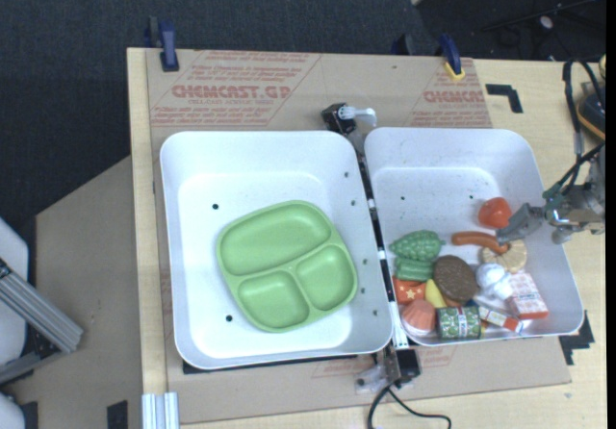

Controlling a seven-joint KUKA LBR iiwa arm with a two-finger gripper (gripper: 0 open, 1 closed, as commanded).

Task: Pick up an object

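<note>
Gripper [527, 218] sits low over the right bin [452, 153], at its right side, reaching in from the right edge. Its dark tips are just beside the tomato [495, 213], right of it, and above the sausage [478, 239]. Can't tell how far open it is or whether it has hold of anything; the tips are too small and dark, poss. just touching the pile.

The toy food is heaped in the near half of the right bin: green veg [417, 246] at left, brown patty [454, 277] in the middle, a can [458, 323] at the near wall, a red-and-white carton [527, 302] to the right, w/ small bits between them. Far half of that bin is bare.

Left bin [192, 167] holds a green tray [286, 265], 3 compartments, lying flat & turned at a slant. Both bins rest on a cardboard sheet [241, 90] clamped at its far edge.
</note>
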